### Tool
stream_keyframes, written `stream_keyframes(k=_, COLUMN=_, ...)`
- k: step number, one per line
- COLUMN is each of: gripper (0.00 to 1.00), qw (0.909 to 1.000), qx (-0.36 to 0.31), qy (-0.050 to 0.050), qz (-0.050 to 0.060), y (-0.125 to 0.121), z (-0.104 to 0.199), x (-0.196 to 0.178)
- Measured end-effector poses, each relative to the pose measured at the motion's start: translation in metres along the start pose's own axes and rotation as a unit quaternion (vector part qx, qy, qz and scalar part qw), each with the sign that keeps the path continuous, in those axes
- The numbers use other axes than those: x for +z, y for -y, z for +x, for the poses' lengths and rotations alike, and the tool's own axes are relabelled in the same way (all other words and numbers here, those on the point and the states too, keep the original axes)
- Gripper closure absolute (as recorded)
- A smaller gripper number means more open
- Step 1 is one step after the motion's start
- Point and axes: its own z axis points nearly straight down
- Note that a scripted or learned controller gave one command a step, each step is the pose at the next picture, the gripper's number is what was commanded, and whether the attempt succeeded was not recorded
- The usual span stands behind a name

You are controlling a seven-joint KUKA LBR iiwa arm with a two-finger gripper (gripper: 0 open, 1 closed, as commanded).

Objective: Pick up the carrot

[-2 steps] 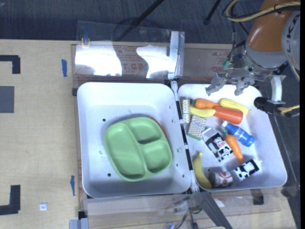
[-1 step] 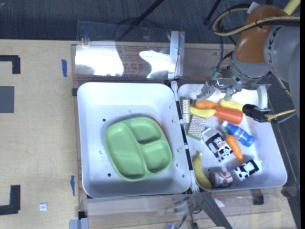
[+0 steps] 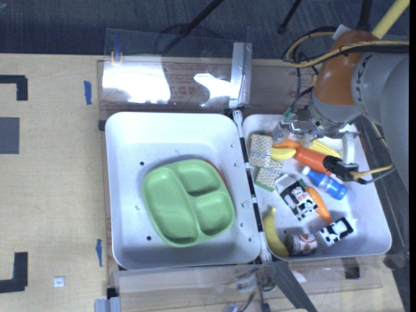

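Observation:
An orange, tapered carrot (image 3: 314,156) lies slantwise in the upper part of the right bin (image 3: 374,229), between a yellow piece (image 3: 284,153) on its left and a blue bottle (image 3: 327,182) below it. A dark part covers its lower right end. My gripper (image 3: 296,129) hangs low over the bin's back left corner, just above and left of the carrot, close to the yellow piece. Nothing is seen held in it.
The right bin also holds a patterned packet (image 3: 261,149), black-and-white boxes (image 3: 296,197) (image 3: 338,229), a thin orange item (image 3: 319,204), a banana (image 3: 273,234) and a small can (image 3: 303,242). A green divided plate (image 3: 188,200) sits in the left bin (image 3: 130,142). Cables loop near the wrist.

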Motion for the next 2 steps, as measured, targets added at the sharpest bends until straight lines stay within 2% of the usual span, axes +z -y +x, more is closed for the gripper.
stream_keyframes(k=1, gripper=0.00, qw=0.9993, qx=-0.035, qy=-0.001, qz=0.010, y=0.021, z=-0.061, x=-0.039)
stream_keyframes(k=2, gripper=0.00, qw=0.9899, qx=-0.142, qy=-0.003, qz=0.011, y=0.034, z=-0.056, x=-0.065)
